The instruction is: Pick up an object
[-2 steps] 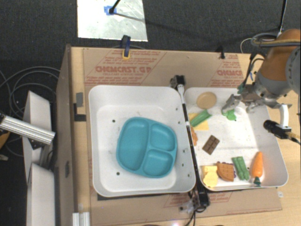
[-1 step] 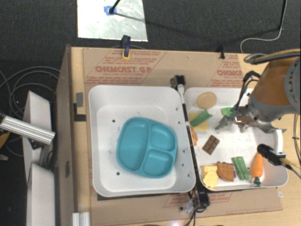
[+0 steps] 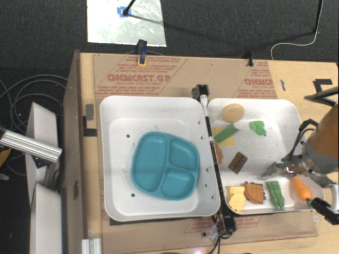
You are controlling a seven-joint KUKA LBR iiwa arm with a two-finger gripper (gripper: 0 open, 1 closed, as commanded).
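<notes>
The right bin [image 3: 288,110] holds several toy foods. A tan bun [image 3: 232,111] lies at its back, with a green piece [image 3: 257,127] and a green and yellow stick [image 3: 225,133] nearby. A brown chocolate bar [image 3: 237,162] lies in the middle. Along the front wall sit a yellow cheese piece [image 3: 237,198], a brown waffle [image 3: 254,192], a green pickle [image 3: 275,193] and an orange carrot [image 3: 302,188]. My gripper [image 3: 279,168] hangs low at the bin's right side, just above the pickle and left of the carrot. Nothing shows in its grasp.
The left bin [image 3: 114,110] bears a blue divided plate [image 3: 165,165]. A black divider [image 3: 209,142] runs between the bins, with a small orange piece [image 3: 217,153] against it. The arm [image 3: 323,147] covers the right bin's right edge. A cable [image 3: 296,41] crosses the cardboard at the back.
</notes>
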